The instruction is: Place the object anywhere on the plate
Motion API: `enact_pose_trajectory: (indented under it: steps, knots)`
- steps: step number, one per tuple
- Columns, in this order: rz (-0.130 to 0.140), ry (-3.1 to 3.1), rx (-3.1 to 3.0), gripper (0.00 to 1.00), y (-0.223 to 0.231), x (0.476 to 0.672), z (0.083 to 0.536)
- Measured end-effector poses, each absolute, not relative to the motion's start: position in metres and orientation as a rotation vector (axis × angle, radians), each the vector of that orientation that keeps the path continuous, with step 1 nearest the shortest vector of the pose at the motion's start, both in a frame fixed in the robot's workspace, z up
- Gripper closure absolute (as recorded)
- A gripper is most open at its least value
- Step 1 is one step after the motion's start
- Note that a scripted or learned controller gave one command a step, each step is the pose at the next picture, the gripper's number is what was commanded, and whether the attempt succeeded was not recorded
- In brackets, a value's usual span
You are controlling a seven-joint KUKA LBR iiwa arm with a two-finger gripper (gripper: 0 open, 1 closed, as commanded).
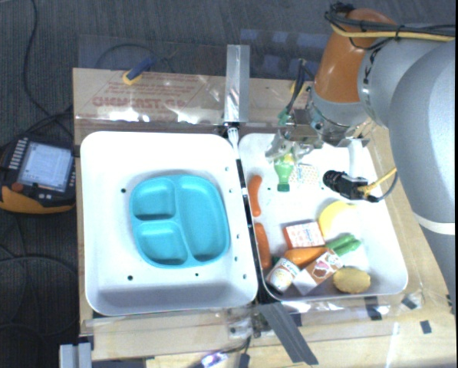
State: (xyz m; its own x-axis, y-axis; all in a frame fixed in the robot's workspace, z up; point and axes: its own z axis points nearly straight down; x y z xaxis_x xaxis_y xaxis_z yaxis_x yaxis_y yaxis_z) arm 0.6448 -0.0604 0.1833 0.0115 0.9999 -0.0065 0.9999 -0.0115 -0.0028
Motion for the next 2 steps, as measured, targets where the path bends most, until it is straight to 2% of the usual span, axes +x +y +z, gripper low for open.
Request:
enact_pose_trajectory:
  steps: [1, 2]
  knots:
    - [-0.003, 2.410, 2.017, 1.00, 0.0301, 0.6047, 0.1830]
    - [-0.003, 2.411, 2.018, 0.00, 0.0302, 0.6046, 0.1828]
